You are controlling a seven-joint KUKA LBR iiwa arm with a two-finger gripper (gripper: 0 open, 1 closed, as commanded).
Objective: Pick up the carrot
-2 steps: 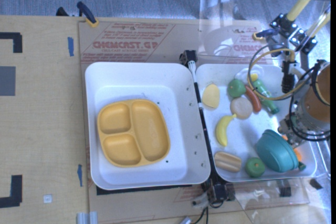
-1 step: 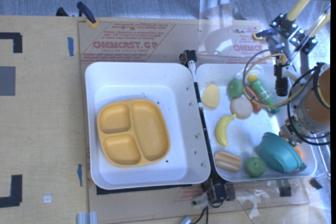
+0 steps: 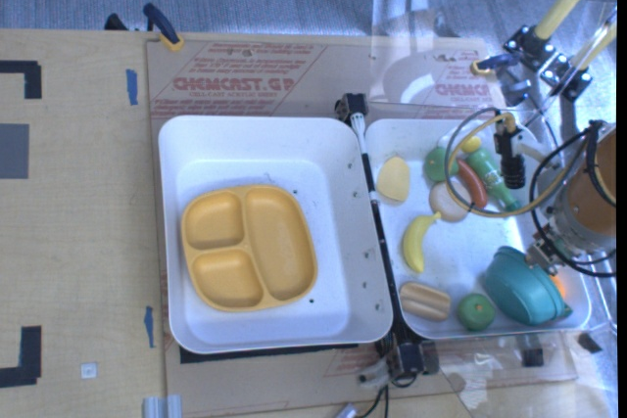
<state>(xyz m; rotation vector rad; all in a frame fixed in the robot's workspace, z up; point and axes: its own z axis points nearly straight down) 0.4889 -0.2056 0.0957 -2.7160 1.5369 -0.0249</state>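
A: Yellow divided tray [image 3: 250, 247] sits in the left bin [image 3: 186, 152]. Right bin [image 3: 578, 313] crowded: banana [image 3: 417, 242], bun [image 3: 425, 301], lime [image 3: 477, 310], teal bowl [image 3: 524, 287] tipped.

B: Carrot?

A: Orange sliver [image 3: 559, 285] at the bowl's right edge, near the right bin's right wall, possibly it; mostly hidden.

B: Gripper?

A: Gripper [image 3: 545, 255] low, just above the bowl. Can't tell its state.
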